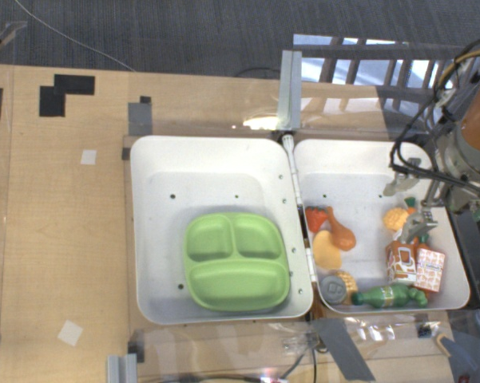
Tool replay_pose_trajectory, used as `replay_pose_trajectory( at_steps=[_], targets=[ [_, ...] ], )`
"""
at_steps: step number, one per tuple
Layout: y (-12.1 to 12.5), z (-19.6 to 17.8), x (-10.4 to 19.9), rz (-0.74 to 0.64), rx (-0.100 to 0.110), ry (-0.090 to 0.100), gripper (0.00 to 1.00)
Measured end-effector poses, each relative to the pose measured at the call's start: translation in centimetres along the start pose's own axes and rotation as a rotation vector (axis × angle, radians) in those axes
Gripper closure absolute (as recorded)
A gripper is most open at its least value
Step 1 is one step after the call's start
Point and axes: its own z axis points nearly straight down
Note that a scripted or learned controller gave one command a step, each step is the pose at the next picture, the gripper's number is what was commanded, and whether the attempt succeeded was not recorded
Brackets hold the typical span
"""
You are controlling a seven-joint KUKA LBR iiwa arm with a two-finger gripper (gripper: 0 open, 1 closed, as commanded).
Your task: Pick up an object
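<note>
The right bin (343, 174) holds several toy foods. A small orange-yellow piece (394, 218) lies near its right side, with a red and white carton (415, 266) just in front of it. A green bottle (391, 296) lies along the front wall. Left of these are a brown drumstick (341, 234), a yellow fruit (327, 254), a red piece (317, 216) and a grey can (334, 286). My gripper (419, 223) hangs low over the bin's right side, right beside the orange-yellow piece and just above the carton's top edge. Nothing is visibly lifted.
The left bin (168, 174) holds a green divided plate (236, 262) at its front. A metal post (289, 94) stands behind the wall between the bins. Black cables (407, 146) loop from the arm over the right bin's back corner.
</note>
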Motion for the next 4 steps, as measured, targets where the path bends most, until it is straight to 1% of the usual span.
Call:
replay_pose_trajectory(
  at_steps=[1, 2, 3, 4],
  targets=[
    [-1.2, 13.3, -1.3, -0.106, -0.004, 0.010, 0.00],
    [-1.4, 17.5, -0.2, -0.014, 0.001, -0.008, 0.00],
    [-1.3, 16.3, -0.8, -0.023, 0.005, -0.027, 1.00],
    [1.3, 2.9, -7.4, 0.029, 0.000, -0.013, 1.00]
  ],
)
